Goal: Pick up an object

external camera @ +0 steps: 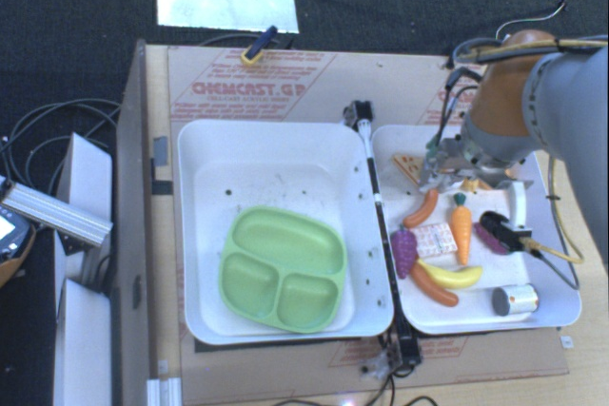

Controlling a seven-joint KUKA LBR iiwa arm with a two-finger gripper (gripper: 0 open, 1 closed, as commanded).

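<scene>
The grey arm (569,100) enters from the right side, its orange band (500,105) just above the wrist. The wrist bends down over the far part of the right bin. The gripper (447,168) points downward, low inside this bin, it seems.

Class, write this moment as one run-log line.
arm: over right bin | gripper: above sausage | carrot, banana: lying in bin | green tray: left bin

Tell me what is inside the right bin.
The right bin holds a carrot, banana, sausage, grapes and a can. The arm covers its far corner.
</scene>
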